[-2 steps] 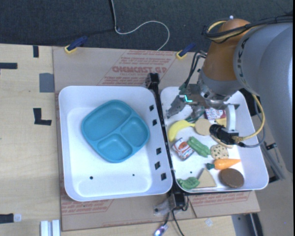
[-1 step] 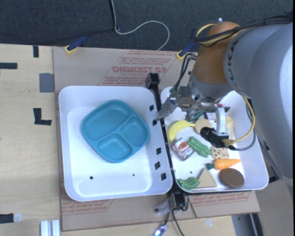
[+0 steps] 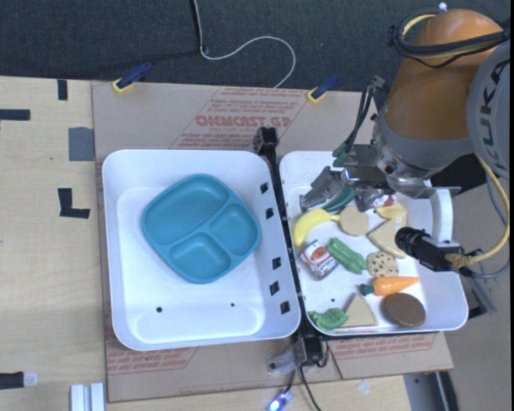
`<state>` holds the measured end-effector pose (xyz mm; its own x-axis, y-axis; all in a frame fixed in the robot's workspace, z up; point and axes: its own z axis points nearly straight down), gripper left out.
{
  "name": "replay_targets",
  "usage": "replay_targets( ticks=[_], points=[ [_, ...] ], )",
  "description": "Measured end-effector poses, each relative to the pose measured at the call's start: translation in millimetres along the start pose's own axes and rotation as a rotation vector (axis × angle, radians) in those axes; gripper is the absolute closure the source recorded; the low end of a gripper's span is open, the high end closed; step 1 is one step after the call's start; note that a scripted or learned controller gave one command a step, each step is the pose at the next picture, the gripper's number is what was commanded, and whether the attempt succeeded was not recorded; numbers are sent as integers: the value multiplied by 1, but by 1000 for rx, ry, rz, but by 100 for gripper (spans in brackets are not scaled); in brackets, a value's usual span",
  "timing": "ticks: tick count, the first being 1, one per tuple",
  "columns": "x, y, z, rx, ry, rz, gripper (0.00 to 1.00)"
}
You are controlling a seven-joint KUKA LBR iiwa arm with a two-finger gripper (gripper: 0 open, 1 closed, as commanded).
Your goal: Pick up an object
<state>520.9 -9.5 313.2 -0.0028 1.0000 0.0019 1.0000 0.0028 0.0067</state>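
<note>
a grey arm with an orange band reaches from the right over two white bins. the left bin (image 3: 120, 229) holds a blue divided plate (image 3: 201, 228). the right bin (image 3: 450, 315) holds toy food: a banana (image 3: 311, 225) near its left wall, a carrot (image 3: 394, 285), a brown disc (image 3: 404, 310) at its near right corner. the gripper (image 3: 325, 192) hovers at the far left corner, just above the banana; whether it is open or closed cannot be told. the banana seems the likeliest target: descend straight, straddle its narrow width, avoid the bin wall.
</note>
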Motion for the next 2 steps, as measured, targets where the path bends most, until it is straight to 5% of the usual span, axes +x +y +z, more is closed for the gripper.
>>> replay_targets(
  ticks=[1, 2],
  points=[
    [0, 2, -2, 9, -3, 0, 100],
    [-26, -7, 63, 15, -3, 5, 100]
  ],
)
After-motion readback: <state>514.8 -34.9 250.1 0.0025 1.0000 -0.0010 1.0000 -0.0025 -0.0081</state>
